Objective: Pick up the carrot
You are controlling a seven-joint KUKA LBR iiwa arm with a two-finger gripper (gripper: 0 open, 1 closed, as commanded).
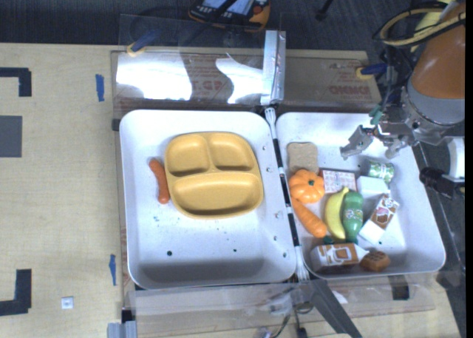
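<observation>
The carrot (310, 218) lies at the left side of the right bin (429, 255), slanting toward the near right, just under a small orange pumpkin (306, 185); a banana (336, 211) and a green bottle (353, 214) lie just to its right; the gripper (375, 142) hangs over the bin's far right part, fingers spread, nothing between them; the left bin (140, 240) bears a yellow divided plate (213, 174) with an orange sausage (160, 180) beside it.
</observation>
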